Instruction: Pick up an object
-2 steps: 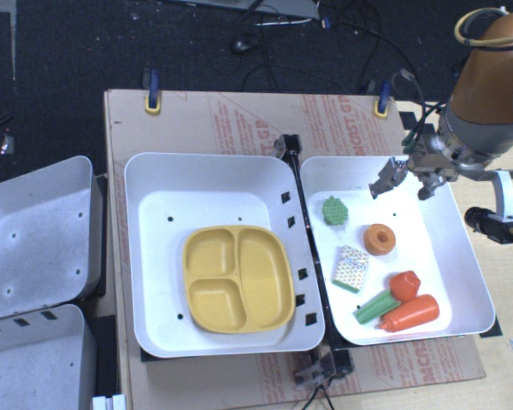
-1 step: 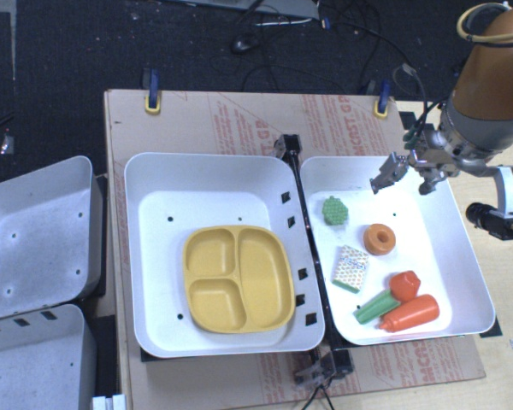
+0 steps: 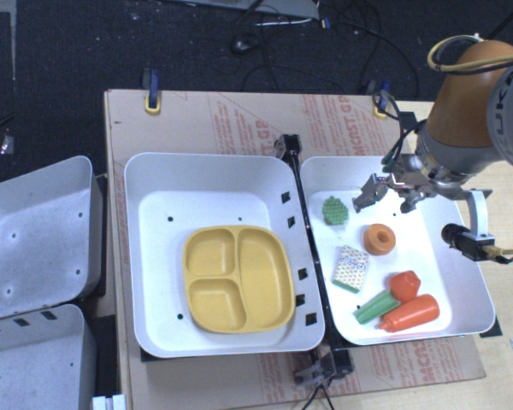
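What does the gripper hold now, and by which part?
Nothing: the gripper hangs open over the right bin, above the orange ring, with nothing between its fingers.

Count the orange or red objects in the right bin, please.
3: an orange ring mid-bin, a red piece below it, and an orange carrot near the front wall.

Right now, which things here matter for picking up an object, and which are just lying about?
For the job:
- gripper
- green knobbly piece
- orange ring
- patterned sponge
- carrot
- red-orange piece
- right bin

Lying about:
- yellow divided tray
- left bin
- blue clamps
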You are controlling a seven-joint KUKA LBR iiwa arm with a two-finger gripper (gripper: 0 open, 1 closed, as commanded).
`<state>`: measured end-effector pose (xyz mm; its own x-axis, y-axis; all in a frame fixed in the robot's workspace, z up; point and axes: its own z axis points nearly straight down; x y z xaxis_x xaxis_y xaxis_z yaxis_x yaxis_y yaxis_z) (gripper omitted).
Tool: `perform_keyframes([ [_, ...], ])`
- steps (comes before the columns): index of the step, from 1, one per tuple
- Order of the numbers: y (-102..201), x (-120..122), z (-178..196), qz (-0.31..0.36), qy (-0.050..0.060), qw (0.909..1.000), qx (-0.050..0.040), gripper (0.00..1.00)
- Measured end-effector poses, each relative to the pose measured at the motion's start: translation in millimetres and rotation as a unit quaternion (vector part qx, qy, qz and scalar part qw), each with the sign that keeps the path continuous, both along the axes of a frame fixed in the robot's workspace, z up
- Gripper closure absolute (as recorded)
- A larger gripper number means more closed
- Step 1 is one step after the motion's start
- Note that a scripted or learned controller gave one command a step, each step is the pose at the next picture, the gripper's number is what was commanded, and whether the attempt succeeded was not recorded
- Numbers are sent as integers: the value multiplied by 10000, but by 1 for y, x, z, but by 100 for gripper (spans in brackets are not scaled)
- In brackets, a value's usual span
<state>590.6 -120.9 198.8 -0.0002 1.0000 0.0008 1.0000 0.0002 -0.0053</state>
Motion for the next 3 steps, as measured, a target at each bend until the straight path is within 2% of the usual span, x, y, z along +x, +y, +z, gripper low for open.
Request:
perform_keyframes([
  [2, 5, -11, -99, -2, -37, 10000, -7, 0],
  [3, 3, -9, -85, -12, -66, 10000, -23, 100],
])
